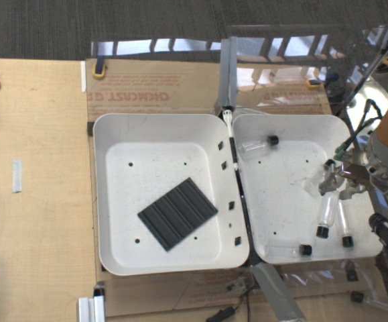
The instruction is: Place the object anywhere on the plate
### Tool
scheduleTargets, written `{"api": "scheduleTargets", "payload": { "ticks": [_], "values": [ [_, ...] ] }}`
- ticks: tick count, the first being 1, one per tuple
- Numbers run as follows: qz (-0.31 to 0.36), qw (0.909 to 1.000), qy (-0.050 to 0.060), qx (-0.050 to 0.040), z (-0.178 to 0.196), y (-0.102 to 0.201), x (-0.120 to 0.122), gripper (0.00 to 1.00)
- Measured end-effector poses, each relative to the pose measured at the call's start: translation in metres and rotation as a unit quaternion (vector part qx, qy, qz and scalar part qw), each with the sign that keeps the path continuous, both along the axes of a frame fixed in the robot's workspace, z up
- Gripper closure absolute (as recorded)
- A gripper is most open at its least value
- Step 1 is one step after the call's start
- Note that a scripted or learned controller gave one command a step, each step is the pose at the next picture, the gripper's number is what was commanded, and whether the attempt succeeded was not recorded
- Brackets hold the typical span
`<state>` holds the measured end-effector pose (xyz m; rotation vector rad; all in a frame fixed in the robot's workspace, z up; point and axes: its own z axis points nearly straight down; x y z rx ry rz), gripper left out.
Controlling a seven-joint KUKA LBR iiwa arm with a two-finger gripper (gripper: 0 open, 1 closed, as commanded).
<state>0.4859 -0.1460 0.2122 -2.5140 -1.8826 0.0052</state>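
Lying diagonally, dark ribbed plate (177,214) in left bin (106,180), gripper (332,180) fingers possibly closed, unclear.

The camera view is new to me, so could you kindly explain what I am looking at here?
One fixed camera looks down at a slant on a bench with two shallow white bins. The left bin holds a dark ribbed plate, lying flat and turned at an angle. The right bin holds several clear tubes with black caps. The grey robot arm reaches in from the right, and its hand is over the right bin, just above two tubes. I cannot tell whether it grips anything.
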Motion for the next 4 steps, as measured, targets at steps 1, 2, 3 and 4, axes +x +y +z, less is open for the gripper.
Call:
{"api": "scheduleTargets", "payload": {
  "ticks": [1,2,3,4],
  "values": [
    [0.055,0.9985,0.001,0.0006,-0.017,0.087,-0.009,1.00],
    [0.029,0.9996,0.001,-0.0003,-0.022,0.143,0.058,1.00],
    [0.126,0.9921,0.000,-0.0004,-0.009,0.215,0.105,1.00],
    [0.121,0.9926,0.001,0.0000,-0.022,0.174,0.073,1.00]
  ]
}}
